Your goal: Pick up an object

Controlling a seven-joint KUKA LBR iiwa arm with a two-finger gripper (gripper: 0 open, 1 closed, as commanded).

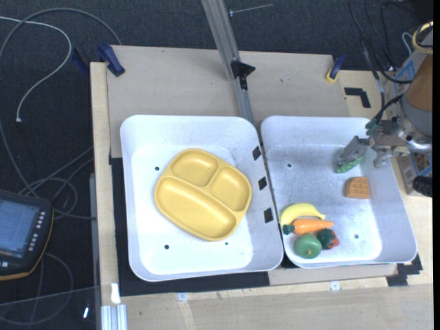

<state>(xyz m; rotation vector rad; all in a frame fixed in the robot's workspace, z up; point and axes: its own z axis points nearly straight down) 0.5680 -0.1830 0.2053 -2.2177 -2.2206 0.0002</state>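
A robotics lab test bench: a bare plywood bench top [295,81] held by blue clamps [110,59], loose black cables [41,115] trailing over dark carpet left of it, and a handheld control pendant [20,236] beside them.

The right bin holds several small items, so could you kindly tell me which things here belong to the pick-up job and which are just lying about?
Belong to the job:
- gripper, low over the right bin
- green item at its fingers
- waffle
- banana
- carrot
- green apple

Just lying about:
- yellow divided plate in the left bin
- handheld pendant
- blue clamp
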